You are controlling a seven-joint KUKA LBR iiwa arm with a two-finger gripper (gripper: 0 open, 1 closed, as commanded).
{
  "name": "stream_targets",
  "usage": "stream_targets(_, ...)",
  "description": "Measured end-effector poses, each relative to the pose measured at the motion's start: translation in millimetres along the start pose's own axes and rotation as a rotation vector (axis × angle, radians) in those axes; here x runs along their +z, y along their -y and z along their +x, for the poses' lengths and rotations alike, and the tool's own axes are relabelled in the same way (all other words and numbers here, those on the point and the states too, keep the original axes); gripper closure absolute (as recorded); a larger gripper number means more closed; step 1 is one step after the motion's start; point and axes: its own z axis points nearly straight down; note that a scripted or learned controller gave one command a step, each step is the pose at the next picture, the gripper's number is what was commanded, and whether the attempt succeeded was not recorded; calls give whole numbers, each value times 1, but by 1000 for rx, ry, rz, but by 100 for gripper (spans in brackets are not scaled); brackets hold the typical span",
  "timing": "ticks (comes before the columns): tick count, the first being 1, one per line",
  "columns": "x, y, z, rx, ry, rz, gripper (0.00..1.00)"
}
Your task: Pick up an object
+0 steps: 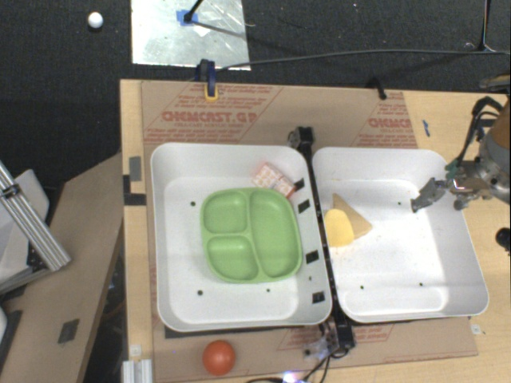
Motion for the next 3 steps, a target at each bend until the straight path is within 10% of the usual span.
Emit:
stream_targets(1,-8,-3,1,-4,3,-13,0)
stream_targets(3,100,10,-6,-2,2,-10,0)
